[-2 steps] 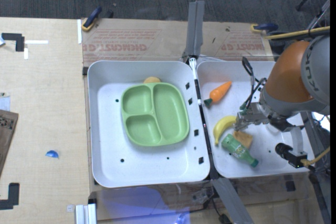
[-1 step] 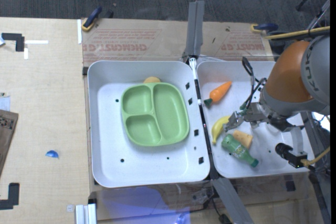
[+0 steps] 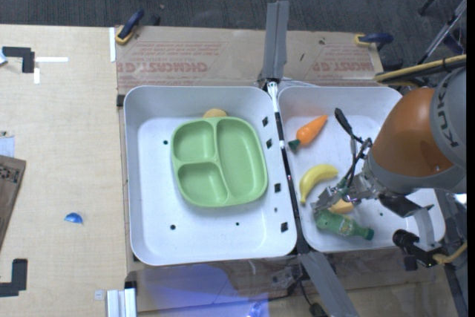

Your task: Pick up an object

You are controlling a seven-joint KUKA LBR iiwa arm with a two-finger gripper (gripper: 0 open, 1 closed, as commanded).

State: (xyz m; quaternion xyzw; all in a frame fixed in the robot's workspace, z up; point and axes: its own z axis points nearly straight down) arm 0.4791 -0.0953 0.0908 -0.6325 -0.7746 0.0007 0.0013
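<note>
In the right bin [image 3: 386, 96] our gripper [image 3: 332, 198], whose grip we cannot tell, sits between banana [image 3: 316, 179] and bottle [image 3: 343, 226].

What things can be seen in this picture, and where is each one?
Bins: two, white, side by side on the bench.
Divided plate: one, green, left bin.
Yellow object: one, behind the plate, mostly hidden.
Carrot: one, orange, right bin, far part.
Banana: one, yellow, right bin, middle.
Bottle: one, green, right bin, near edge.
Gripper: one, low between banana and bottle.
Arm: one, grey, orange band.
</note>
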